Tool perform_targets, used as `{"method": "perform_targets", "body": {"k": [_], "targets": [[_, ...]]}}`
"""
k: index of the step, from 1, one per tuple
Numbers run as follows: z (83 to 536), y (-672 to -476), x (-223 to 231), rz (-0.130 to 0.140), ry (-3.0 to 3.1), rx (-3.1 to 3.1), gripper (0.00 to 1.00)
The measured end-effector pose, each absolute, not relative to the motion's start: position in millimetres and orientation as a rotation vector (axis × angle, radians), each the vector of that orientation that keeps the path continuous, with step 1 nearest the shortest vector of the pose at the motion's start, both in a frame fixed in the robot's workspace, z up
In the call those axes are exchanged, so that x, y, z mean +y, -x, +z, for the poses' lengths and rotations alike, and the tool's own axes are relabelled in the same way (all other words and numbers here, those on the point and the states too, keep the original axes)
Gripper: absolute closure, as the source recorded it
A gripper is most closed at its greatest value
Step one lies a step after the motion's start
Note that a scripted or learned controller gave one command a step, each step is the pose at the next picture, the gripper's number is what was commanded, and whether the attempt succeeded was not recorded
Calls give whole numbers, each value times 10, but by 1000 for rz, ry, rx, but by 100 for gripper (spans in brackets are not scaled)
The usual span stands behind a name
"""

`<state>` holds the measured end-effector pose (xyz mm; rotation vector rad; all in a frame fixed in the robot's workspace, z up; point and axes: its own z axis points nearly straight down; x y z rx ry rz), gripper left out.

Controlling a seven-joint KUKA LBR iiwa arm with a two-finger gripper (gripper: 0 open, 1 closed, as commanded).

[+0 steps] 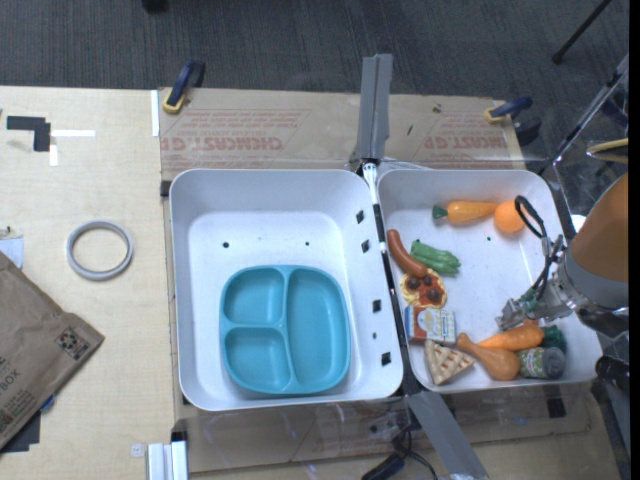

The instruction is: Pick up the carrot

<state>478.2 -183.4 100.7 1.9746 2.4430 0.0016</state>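
low | arm point(600, 258) reaching from right | hand point(522, 315) over carrot point(512, 338)

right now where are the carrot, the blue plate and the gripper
carrot point(519, 338): camera view, middle of its orange body
blue plate point(286, 329): camera view, ridge between its compartments
gripper point(521, 315): camera view, between its fingertips, just above the carrot
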Motion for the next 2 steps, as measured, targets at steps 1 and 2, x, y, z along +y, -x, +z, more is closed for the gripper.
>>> {"method": "perform_targets", "body": {"k": [1,2], "targets": [[1007,-4782,-1833,2,-1974,2444,0],[1099,-4791,-1837,3,-1977,2439,100]]}}
